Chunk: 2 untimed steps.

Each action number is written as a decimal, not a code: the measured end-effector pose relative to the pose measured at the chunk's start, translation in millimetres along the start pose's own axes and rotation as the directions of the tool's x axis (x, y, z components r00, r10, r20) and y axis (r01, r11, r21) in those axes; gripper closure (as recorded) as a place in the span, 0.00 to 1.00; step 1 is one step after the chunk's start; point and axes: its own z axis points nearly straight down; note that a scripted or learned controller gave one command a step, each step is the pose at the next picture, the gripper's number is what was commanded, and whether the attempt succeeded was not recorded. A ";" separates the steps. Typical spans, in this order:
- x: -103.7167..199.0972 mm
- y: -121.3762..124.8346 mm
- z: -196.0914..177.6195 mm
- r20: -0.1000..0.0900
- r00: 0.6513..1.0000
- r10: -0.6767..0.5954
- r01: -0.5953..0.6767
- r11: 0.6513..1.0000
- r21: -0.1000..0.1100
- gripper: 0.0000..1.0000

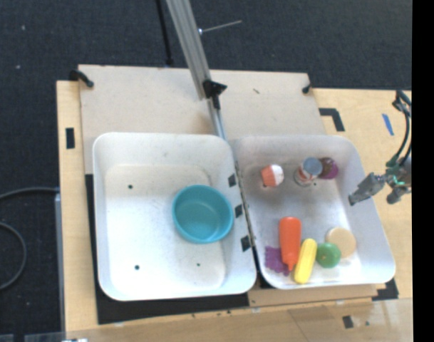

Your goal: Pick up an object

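Two shallow white bins sit side by side on a wooden bench. The left bin (pixel 117 191) holds a teal bowl (pixel 202 214), upright, lying toward that bin's right side near the divide between the bins.

The right bin (pixel 359 191) holds the small items. At its far side lies an orange-and-white piece (pixel 272 176), and to the right of it a small grey-capped object (pixel 311 169) stands just beside a dark purple object (pixel 328 168); what these two are cannot be told at this size. At the near side an orange cylinder (pixel 290 238) lies lengthwise, its near end touching a yellow cylinder (pixel 305 261) that leans beside it. A purple scrap (pixel 274 259) lies to the left of them, partly under the orange one. A green ball (pixel 328 255) rests against the yellow cylinder's right side, and a pale tan round piece (pixel 341 240) sits just behind the ball.

The gripper (pixel 365 189) shows at the right rim of the right bin, a dark grey tip over the bin's edge, well apart from the items, with nothing seen between its tips. Whether it is spread or closed cannot be told. A slanted metal post (pixel 192 41) rises from the far side of the bench.
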 end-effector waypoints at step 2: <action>1.1 -2.0 107.0 0.001 1.000 0.005 -0.005 1.000 0.006 0.00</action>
